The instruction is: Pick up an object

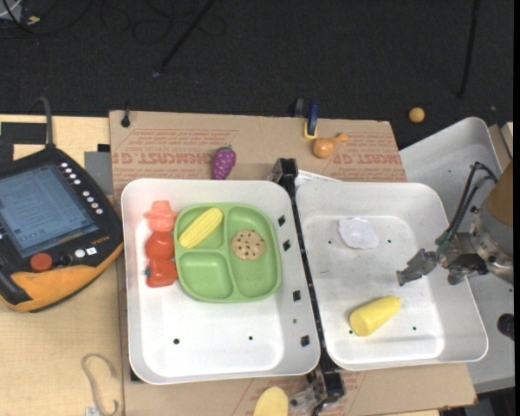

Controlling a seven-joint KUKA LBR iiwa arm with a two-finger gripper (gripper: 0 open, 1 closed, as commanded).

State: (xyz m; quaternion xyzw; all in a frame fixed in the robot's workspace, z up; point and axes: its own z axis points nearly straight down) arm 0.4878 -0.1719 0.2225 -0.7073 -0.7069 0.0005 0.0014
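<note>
A yellow, rounded toy [374,315] lies in the right bin [451,341], near its front. A pale, translucent piece [358,232] rests further back in the same bin. My gripper [435,272] hangs over the right side of this bin, above and to the right of the yellow toy, with its fingers [412,273] apart and nothing between them. The left bin [208,336] carries a green divided plate [210,277] with a corn cob [199,226] and a cookie [247,245]. A red and pink toy [160,250] lies against the plate's left side.
A teach pendant [43,224] sits on the bench at far left. Behind the bins on the cardboard are purple grapes [224,161] and an orange gourd [328,144]. A small orange ball [416,114] lies further back. Another yellow item [271,401] sits beyond the bins' front edge.
</note>
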